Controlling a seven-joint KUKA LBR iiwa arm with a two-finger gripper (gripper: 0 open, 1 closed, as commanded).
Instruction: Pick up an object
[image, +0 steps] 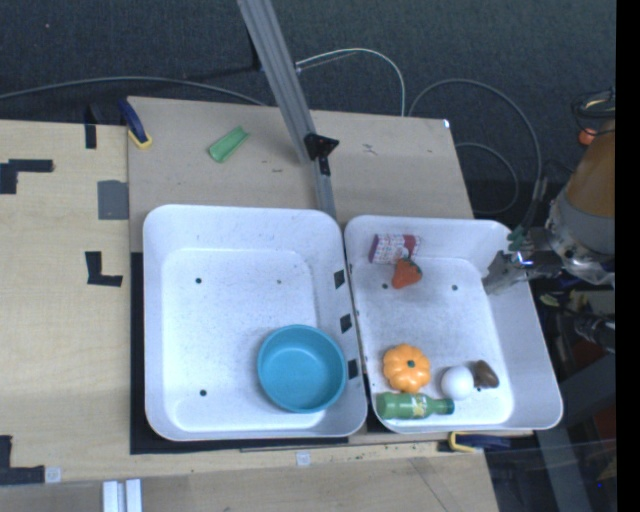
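Gripper (505, 268) hovering at right bin (525, 330) rim, finger state unclear. Pumpkin (406, 367), white ball (458, 381), bottle (413, 405) lying down-left of it, crowding together; risking neighbour nudge, missed grasp.

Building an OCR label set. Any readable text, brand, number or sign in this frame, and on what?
None readable.
Small packet in the right bin: red and white print, too blurred to read.
Green bottle: any label too small to make out.
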